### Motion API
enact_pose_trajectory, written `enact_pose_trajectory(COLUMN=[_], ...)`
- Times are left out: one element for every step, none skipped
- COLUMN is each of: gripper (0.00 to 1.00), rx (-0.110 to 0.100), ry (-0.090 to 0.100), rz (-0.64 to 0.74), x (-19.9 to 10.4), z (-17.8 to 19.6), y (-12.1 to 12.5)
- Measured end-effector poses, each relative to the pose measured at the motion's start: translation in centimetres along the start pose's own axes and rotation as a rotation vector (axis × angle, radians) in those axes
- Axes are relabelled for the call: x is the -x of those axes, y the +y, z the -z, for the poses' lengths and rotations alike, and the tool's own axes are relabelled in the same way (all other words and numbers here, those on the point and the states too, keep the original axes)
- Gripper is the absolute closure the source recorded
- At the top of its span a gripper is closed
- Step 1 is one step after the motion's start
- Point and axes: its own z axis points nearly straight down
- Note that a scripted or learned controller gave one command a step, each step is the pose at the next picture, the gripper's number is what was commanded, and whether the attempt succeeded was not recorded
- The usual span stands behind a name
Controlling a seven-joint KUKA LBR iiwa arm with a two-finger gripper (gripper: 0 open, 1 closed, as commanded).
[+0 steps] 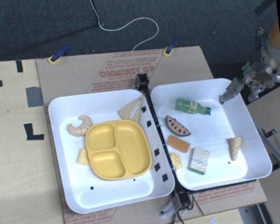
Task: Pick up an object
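Camera view, bottle point(192, 106) nr watermelon slice point(177, 125)

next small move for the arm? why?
Probably swing the gripper left over the right bin and down toward the green bottle. The gripper sits at that bin's upper right rim, and the bottle lies nearest it, apart from the other toys.
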Motion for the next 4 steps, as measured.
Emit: enact_pose_trajectory(gripper=[0.0,0.0,0.0,0.0], rx=[0.013,0.008,0.008,0.008], ry=[-0.003,-0.003,-0.002,-0.003], rz=[0.004,0.004,0.004,0.005], x=[-0.1,0.0,0.1,-0.5], z=[0.7,-4.0,-8.5,-13.0], y=[0.2,1.0,0.6,0.4])
